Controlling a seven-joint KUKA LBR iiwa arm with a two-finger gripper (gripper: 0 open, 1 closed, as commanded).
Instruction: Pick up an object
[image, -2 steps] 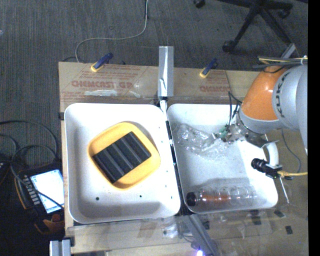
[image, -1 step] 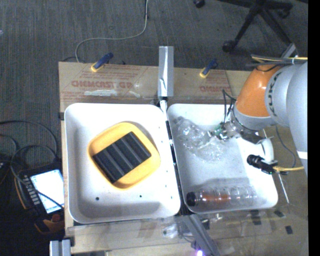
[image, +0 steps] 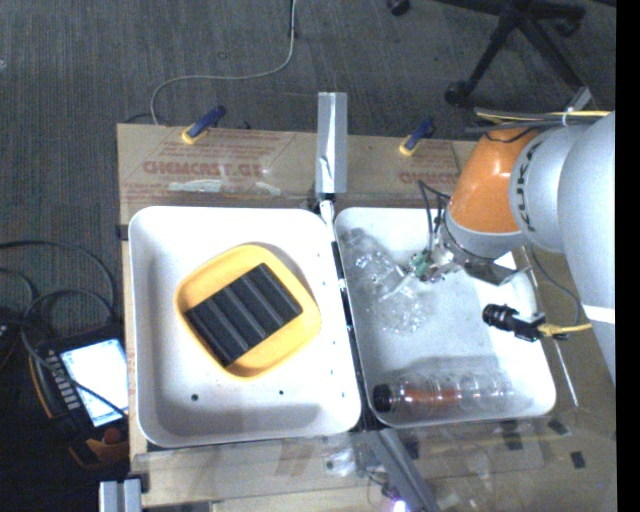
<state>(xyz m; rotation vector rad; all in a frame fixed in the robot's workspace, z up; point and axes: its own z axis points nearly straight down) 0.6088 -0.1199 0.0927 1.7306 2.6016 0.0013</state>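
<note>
Clear bottle (image: 447, 394) lying lengthwise along right bin's (image: 520, 350) near wall, dark cap pointing left, gripper (image: 428, 264) state unclear

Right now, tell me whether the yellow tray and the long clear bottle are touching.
Apart. The camera view shows the yellow tray in the left bin and the long clear bottle in the right bin, bin walls between them.

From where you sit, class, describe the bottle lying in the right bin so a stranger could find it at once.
Start at the right bin, the one the arm reaches over. Along its near wall lies a clear plastic bottle on its side, dark cap pointing toward the left bin. Unlike the crumpled clear plastic farther back, it is whole with brownish contents.
</note>
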